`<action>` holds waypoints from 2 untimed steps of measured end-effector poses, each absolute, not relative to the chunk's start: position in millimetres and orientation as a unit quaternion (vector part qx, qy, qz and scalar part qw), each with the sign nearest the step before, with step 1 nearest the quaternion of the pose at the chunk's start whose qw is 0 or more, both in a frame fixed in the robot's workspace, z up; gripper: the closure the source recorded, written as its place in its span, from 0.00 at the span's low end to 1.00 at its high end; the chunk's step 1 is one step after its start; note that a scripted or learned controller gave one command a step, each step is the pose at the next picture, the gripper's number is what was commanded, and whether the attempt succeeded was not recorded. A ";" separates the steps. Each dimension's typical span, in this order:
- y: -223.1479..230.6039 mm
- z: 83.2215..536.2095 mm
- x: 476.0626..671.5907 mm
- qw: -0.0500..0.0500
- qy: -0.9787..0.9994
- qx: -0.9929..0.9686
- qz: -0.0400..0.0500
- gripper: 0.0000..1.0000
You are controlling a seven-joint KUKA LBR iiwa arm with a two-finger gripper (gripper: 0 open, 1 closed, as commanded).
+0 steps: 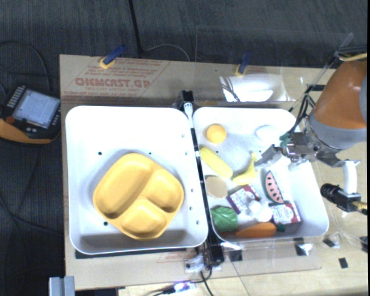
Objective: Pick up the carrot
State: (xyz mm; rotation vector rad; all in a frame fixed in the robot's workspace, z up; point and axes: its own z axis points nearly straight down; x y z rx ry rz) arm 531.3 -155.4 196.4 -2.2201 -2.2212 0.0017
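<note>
Carrot (256,230): orange, elongated, lying flat; tip apparently hidden.

Robotics lab: cardboard-topped worktop (111,82) held by clamps (112,57), teach pendant (26,113) at frame left on dark carpet (24,17), loose cables (133,17).

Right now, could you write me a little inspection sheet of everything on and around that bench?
Surface: bench bearing left bin and right bin.
Job's things: carrot lying at the right bin's near edge.
Clutter: yellow divided tray in left bin; orange ball, banana, watermelon slice, green vegetable, packets in right bin.
Grippers: gripper over the right bin, away from the carrot.
Cables: black cable crossing the floor.
Surroundings: handheld pendant on dark carpet.
</note>
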 end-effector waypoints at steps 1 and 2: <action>-74.4 183.9 591.2 0.000 -0.654 -0.756 0.001 0.00; -76.0 185.3 635.2 0.000 -0.608 -0.794 0.001 0.00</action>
